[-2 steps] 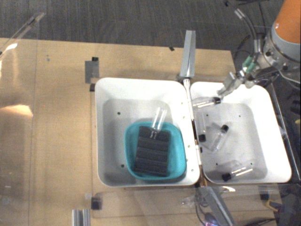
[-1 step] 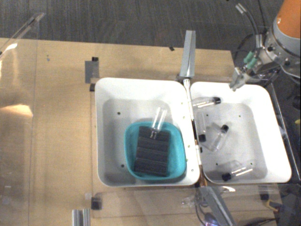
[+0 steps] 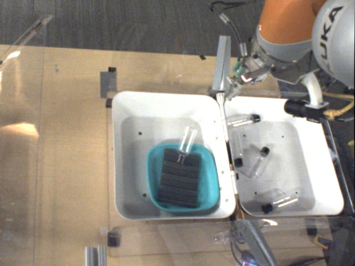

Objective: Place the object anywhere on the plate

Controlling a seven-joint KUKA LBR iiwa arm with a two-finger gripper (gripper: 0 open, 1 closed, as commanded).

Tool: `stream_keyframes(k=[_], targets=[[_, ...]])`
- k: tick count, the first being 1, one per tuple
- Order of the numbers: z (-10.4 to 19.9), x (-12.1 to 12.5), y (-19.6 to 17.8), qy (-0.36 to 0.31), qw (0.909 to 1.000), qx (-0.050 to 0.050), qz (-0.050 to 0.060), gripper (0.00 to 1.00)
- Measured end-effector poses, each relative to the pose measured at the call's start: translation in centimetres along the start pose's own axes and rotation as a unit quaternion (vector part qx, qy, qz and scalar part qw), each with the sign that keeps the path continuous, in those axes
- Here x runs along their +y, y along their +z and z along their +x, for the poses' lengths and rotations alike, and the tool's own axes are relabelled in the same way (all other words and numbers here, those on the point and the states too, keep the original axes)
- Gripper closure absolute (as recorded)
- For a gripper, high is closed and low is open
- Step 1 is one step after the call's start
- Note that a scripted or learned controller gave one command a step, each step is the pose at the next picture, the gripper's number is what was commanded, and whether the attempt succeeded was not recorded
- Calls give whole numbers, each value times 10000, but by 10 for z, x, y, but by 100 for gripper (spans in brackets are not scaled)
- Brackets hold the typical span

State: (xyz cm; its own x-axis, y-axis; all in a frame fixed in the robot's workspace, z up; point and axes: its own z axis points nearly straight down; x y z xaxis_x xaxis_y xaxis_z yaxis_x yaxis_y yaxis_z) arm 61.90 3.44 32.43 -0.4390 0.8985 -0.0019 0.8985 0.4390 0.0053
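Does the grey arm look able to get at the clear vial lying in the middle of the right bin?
Probably yes: the clear vial lies uncovered in the open right bin, nothing above it.

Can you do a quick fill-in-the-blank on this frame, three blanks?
1. The teal plate sits in the ___ bin.
2. A dark ridged block lies on the ___.
3. A clear tube rests with one end on the block; the other clear tubes lie in the ___ bin.

Missing words: left; plate; right
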Motion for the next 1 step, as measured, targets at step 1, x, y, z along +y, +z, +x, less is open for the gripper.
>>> stream_keyframes(k=[1], targets=[[40,50,34,-316,9995,3,-3,100]])
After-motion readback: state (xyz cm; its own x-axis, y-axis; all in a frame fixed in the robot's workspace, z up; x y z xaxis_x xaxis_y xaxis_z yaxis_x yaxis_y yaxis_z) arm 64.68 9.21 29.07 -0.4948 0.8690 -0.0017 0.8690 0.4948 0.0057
